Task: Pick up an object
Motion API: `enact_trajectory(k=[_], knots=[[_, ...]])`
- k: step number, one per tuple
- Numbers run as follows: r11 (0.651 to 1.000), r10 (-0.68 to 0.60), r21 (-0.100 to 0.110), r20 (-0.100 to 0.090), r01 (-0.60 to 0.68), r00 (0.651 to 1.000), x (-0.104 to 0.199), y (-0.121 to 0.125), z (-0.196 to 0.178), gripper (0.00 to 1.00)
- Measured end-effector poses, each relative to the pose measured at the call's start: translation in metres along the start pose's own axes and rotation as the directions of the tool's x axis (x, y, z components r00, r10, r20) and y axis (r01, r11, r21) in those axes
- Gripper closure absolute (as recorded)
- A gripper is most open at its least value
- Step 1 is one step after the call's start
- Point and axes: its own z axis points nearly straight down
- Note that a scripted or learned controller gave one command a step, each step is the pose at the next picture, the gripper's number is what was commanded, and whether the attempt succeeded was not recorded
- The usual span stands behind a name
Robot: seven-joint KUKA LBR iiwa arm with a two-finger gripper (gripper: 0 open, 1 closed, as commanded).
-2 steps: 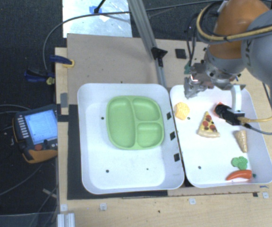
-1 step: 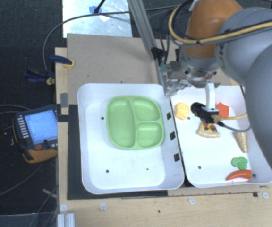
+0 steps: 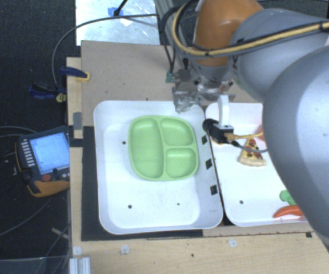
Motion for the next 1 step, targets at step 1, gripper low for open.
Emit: enact_trajectory(k=[1], knots=[[1.000,0.004,0.000,0.002,-0.004,1.000,-0.0036,-0.0004,-0.0009,0.00]])
